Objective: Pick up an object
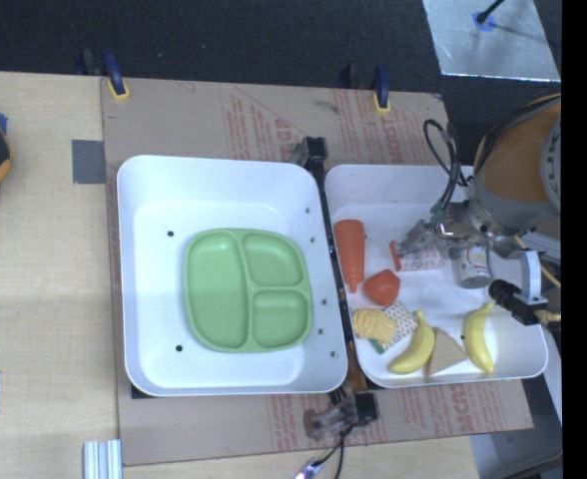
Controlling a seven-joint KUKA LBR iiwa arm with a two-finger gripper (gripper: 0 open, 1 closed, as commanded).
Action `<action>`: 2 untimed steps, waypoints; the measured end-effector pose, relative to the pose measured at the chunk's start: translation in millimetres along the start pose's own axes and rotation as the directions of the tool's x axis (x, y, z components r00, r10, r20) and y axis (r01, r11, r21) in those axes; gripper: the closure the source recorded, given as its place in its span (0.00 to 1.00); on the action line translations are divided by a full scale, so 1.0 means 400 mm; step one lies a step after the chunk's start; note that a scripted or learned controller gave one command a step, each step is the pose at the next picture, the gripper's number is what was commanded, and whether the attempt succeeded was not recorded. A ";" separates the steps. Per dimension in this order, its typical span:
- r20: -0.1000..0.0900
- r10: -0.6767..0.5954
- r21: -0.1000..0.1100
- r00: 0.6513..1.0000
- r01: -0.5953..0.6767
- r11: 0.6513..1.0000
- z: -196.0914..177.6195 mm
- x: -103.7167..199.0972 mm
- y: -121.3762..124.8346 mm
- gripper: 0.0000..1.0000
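In the right bin (373, 183), toy foods lie grouped at the lower middle of the frame: an orange carrot (350, 251) stands lengthwise near the bin's left wall, a red tomato (381, 287) just below and right of it, a corn cob (372, 323) under that, then two bananas (414, 347) (479, 337) with a tan wedge (445, 353) between them along the bottom wall. The gripper (420, 245) hangs low over the bin right of the carrot, above the tomato; whether its fingers are apart or together cannot be told. The grey arm (513, 183) enters at right. The left bin (144, 267) holds a green divided plate (246, 289).
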State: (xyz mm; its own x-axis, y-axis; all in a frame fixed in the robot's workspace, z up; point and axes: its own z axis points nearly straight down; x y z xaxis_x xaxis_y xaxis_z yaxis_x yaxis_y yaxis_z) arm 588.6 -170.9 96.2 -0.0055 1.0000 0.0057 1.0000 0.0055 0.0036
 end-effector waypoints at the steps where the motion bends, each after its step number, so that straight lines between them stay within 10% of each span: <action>1: 0.011 0.000 -0.006 1.000 0.000 1.000 -0.031 -0.013 0.002 1.00; 2: 0.005 0.002 0.005 1.000 -0.002 1.000 -0.193 0.143 0.017 1.00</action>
State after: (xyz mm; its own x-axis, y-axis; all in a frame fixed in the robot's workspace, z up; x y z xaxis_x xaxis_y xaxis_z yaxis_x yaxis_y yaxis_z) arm 594.9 -114.3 173.6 -0.0040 1.0000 0.0012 1.0000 0.0040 -0.0017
